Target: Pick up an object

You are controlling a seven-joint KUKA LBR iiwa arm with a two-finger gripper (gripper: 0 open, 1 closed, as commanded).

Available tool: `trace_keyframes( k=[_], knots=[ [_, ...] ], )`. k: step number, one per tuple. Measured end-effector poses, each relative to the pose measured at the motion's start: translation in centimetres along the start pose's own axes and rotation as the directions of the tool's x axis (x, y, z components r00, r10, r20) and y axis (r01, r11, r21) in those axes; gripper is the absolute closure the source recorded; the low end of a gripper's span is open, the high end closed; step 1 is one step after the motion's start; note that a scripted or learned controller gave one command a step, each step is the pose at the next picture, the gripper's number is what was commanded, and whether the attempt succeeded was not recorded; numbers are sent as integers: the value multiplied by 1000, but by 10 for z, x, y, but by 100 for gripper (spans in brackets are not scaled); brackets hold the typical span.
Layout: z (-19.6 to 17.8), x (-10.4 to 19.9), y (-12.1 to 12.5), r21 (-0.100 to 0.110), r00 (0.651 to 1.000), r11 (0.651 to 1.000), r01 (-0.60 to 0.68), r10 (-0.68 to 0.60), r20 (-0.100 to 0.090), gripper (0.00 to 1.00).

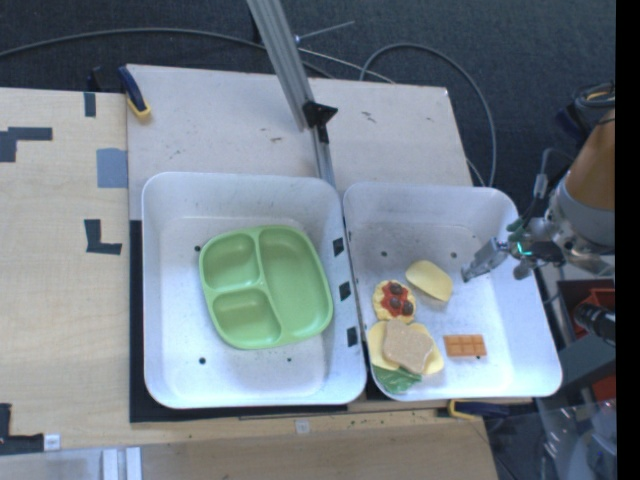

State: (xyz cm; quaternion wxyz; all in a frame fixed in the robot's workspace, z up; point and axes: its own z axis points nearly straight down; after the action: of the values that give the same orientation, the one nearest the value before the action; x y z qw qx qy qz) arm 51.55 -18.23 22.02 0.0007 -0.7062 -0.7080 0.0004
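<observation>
The right bin (440, 203) holds several toy food items. A pale yellow wedge (429, 280) lies near its middle, with a small round piece with red topping (394, 300) just to its left. A toast slice (408, 347) rests on yellow and green pieces at the front. An orange cracker (464, 346) lies to the right of the toast. My gripper (498, 268) hovers over the right side of this bin, to the right of the yellow wedge. Its fingers are spread open with nothing between them.
The left bin (170, 198) holds a green divided plate (265, 286). A slanted metal pole (285, 53) rises behind the bins, ending at a black clamp (319, 114). Cables run across the dark floor at the back and right.
</observation>
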Motion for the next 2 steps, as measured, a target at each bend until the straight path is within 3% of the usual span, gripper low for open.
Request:
trace_keyframes(
  k=[2],
  knots=[
    [119,1,-15,7,1000,1000,-2,2,-2,0]
  ],
)
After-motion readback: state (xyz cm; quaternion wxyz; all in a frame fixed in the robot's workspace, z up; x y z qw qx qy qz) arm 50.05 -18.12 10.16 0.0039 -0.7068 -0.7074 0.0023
